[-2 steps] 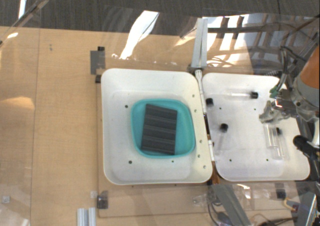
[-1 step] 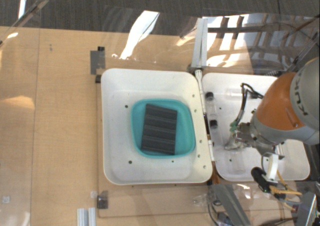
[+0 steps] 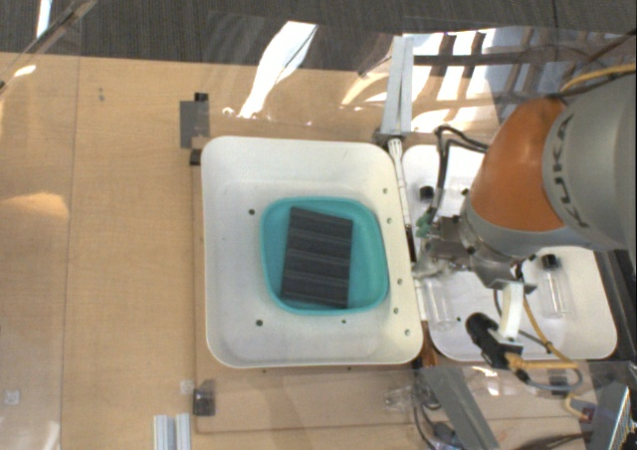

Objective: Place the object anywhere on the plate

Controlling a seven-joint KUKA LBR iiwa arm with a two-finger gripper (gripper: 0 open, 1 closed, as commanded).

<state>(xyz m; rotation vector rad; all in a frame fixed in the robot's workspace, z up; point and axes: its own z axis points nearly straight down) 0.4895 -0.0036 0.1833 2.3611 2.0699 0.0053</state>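
In the camera view, the dark object [image 3: 317,257] lies flat on the teal plate [image 3: 370,274], which sits near the middle of the left bin [image 3: 229,239]. The object rests wholly within the plate's rim, roughly centred and turned a little off square, with teal showing on every side. Judged from how it lies, the placing looks done: any spot on the plate satisfies the task, and a flat rest in the shallow dish leaves it little room to slide out.

The arm [image 3: 567,169] hangs over the right bin [image 3: 582,334], its orange band [image 3: 518,174] above the wrist, well apart from the object. The gripper [image 3: 430,244] sits low beside the wall between the two bins, apparently just on the right bin's side, though the wrist and cables crowd that spot and I cannot tell whether it is open or closed. Nothing is visibly held there.

The object is a dark grey, nearly black rectangular slab, longer than it is wide. Several parallel ridges cross its top face, giving it a ribbed look. Its surface is matt and stands out sharply against the bright teal beneath, with edges that look straight and corners fairly square
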